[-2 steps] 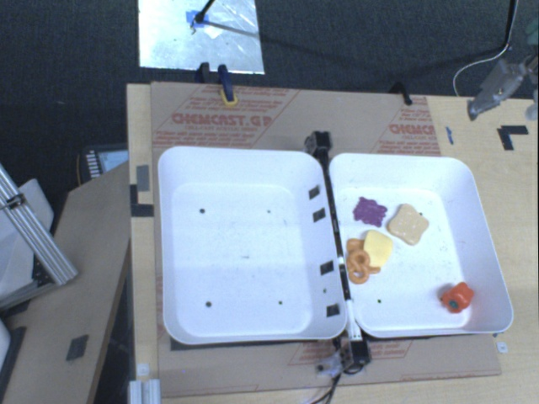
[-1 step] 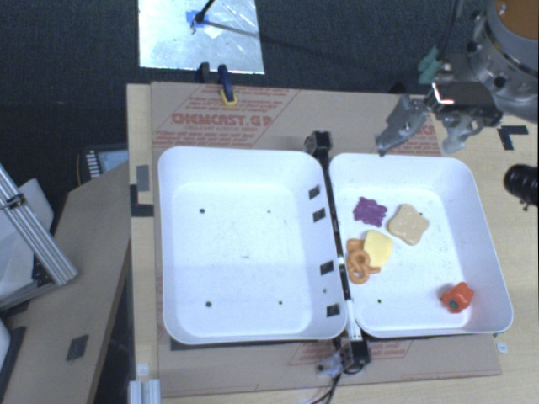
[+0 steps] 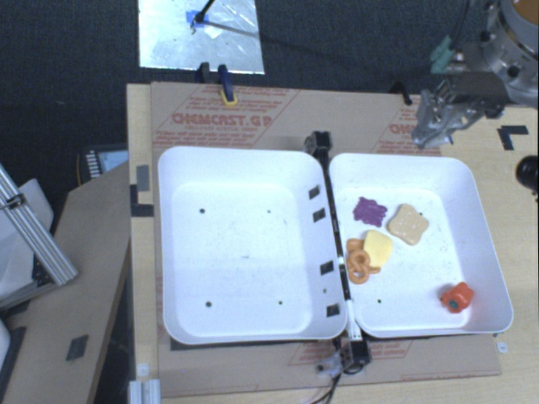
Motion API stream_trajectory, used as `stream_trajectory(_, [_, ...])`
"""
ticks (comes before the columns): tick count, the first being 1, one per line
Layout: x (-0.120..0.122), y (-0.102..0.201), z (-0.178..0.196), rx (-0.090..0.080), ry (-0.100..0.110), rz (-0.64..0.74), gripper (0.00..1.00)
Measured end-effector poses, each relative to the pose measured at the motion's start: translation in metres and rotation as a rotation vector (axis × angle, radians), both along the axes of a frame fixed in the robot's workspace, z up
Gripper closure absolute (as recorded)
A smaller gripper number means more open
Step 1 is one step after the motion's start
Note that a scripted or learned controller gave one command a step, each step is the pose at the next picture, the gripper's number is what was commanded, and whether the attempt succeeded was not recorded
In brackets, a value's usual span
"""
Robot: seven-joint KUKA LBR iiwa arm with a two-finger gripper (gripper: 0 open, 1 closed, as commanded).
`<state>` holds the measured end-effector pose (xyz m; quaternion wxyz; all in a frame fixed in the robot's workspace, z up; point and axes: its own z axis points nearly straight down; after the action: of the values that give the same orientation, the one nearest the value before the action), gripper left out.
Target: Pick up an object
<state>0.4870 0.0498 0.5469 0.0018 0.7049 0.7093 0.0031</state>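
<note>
Two bins sit side by side on the desk (image 3: 253, 112). The right bin (image 3: 480, 217) holds five pieces; the tool (image 3: 434, 129) hangs behind its far rim.

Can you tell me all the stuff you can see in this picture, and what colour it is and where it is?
Shallow white plastic bins: 2, white, side by side on the bench; left bin, right bin.
Purple bumpy toy piece: 1, purple, right bin, upper left part.
Tan toast-shaped toy slice: 1, tan, right bin, just right of the purple piece.
Yellow flat toy piece: 1, yellow, right bin, below the purple piece.
Orange pretzel-shaped toy: 1, orange, right bin, touching the yellow piece's left edge.
Small orange-red toy with a green spot: 1, right bin, lower right corner.
Shiny silver sheet: 1, behind the bench.
Robot gripper: 1, grey, above the right bin's far edge.
</note>
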Motion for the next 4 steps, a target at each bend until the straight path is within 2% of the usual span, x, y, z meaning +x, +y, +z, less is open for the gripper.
stream_trajectory(1, [-0.001,0.076,-0.129,-0.003,0.017,0.005,1.0])
stream_trajectory(2, [0.0,0.065,-0.025,0.002,-0.006,-0.002,1.0])
stream_trajectory(3, [0.012,0.138,-0.056,0.0,0.008,0.004,1.0])
stream_trajectory(4, [0.058,0.187,-0.009,0.002,-0.001,0.001,1.0])
